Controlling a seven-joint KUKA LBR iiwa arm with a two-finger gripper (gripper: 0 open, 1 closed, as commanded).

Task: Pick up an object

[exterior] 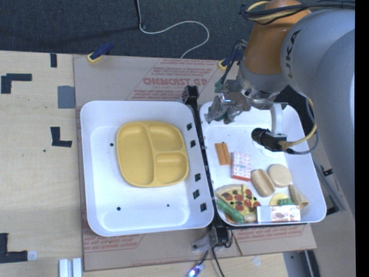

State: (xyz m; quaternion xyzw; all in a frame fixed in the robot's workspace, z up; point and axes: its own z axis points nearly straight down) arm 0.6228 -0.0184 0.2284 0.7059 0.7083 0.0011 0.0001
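Note:
My gripper (222, 112) hangs over the back left part of the right bin (305, 154), above its bare floor. Its fingers are dark and small against the bin, with nothing seen between them. Several toy foods lie in the right bin's front half: an orange stick (222, 153), a red and white packet (241, 165), a hot dog bun (263, 182), a round tan bun (280, 175), a pizza slice (237, 199) and a white box (279, 213). The orange stick lies a little in front of the gripper.
The left bin (98, 154) holds a yellow divided plate (152, 153). A black clip rail (197, 149) runs between the bins. The arm's black cable fitting (268, 138) hangs over the right bin's middle. A white cable (173, 30) trails behind the bench.

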